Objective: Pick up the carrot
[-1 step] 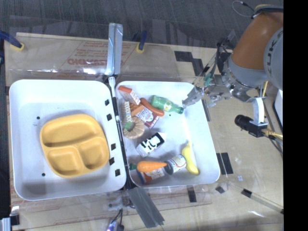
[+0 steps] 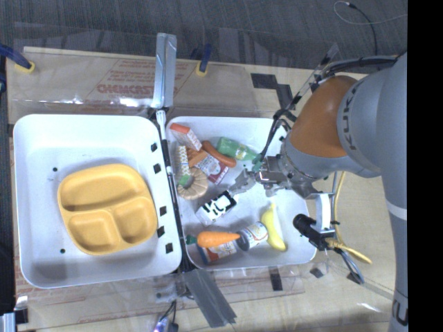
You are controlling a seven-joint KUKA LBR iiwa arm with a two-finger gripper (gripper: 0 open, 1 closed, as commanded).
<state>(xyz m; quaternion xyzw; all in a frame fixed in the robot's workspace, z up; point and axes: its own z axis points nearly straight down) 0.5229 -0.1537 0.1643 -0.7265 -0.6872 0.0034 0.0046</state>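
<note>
Carrot (image 2: 217, 239) lies at 6 o'clock of right bin (image 2: 302, 255), touching small bottle (image 2: 250, 236). Gripper (image 2: 243, 180) hovers above at 12, jaws apart, holding nothing. Risk: descent snags bottle or banana (image 2: 275, 229) instead.

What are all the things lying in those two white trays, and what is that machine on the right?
Bins: two, white, side by side on the bench.
Tray: one, yellow, three compartments, in the left bin.
Carrot: one, orange, near the right bin's front edge.
Banana: one, yellow, right bin, right of the carrot.
Bottle: one, green, right bin, far side.
Other items: several, mixed colours, piled in the right bin's left part; too jumbled to name.
Arm: one, grey with orange band, reaching in from the right.
Gripper: one, above the right bin's middle.
</note>
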